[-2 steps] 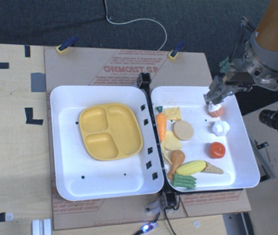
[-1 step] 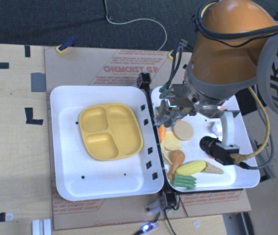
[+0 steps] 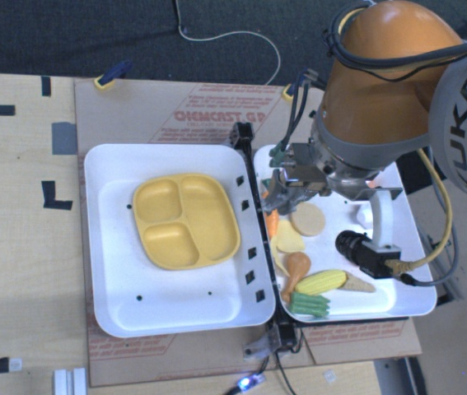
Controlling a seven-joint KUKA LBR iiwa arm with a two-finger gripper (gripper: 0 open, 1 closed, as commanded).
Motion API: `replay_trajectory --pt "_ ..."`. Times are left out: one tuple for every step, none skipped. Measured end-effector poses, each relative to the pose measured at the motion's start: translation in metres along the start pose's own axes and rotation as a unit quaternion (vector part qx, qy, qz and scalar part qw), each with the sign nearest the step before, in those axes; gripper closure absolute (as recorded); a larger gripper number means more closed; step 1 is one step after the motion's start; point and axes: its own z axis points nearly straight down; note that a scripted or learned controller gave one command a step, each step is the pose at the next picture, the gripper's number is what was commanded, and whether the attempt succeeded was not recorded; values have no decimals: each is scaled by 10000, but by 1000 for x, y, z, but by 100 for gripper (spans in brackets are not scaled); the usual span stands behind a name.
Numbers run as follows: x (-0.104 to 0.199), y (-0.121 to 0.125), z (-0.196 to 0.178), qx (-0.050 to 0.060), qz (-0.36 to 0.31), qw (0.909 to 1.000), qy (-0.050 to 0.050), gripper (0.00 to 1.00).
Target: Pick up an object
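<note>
Gripper (image 3: 278, 189) low over the right bin (image 3: 410, 303), near its left wall; finger state cannot be told (wrist hides it). Nearest object, an orange carrot (image 3: 273, 222), lies just toward the table's near edge, long axis near-to-far

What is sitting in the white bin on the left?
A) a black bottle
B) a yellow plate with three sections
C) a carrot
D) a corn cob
B: the yellow divided plate lies alone in the left bin, while the corn cob and the other toy foods lie in the right bin.
</note>
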Motion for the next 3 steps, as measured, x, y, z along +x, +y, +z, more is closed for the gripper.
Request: replay_trajectory --pt "12 0 -11 -11 -8 10000 4 100" --pt "18 0 -10 -7 -2 10000 2 100" --pt "0 0 -63 -36 5 10000 5 100"
